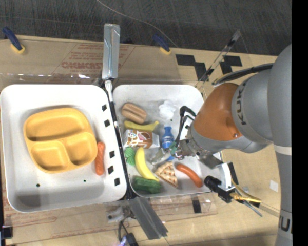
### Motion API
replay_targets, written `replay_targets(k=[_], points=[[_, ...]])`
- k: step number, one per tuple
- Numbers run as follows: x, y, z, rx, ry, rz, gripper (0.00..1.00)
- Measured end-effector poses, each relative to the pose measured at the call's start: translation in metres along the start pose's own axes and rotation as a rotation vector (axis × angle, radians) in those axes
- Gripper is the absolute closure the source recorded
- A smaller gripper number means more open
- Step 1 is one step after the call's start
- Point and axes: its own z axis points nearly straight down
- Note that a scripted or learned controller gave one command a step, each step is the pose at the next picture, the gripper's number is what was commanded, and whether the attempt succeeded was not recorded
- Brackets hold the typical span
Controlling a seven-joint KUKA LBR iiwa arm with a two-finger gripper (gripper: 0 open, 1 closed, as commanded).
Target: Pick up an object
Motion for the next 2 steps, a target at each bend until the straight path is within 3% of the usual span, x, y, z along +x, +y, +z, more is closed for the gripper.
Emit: replay_targets(k=[1,2], points=[[0.009,0.004,0.0,-0.002,-0.001,-0.075,0.0],[0.029,-0.018,0.0,-0.002,-0.001,-0.183,0.0]])
